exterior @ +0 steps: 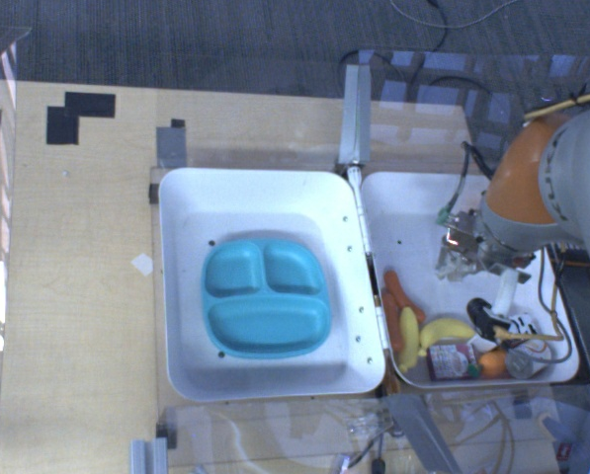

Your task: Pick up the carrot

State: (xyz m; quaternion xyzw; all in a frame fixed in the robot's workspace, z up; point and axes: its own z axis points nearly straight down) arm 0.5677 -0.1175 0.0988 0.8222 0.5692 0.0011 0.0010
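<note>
The food pile (463,349) sits low in the right bin (413,205), with the carrot (394,309) by its left wall next to a banana (408,337), while the tool (464,260) hangs above, and I cannot tell its grip.

Two bins side by side on the bench (77,265), touching along their inner walls. Left bin (186,363) holds a sectioned tray (267,297), lying flat near its middle. Right bin (413,200): things crowd its near end. Carrot (394,307) lies lengthwise against the wall by the divider; one banana (409,336) just right of it, a second (445,331) further right. A packet, possibly (447,362), in front of that. Gripper (460,262) hangs over the bin's middle, behind the pile, apart from the carrot.
</note>
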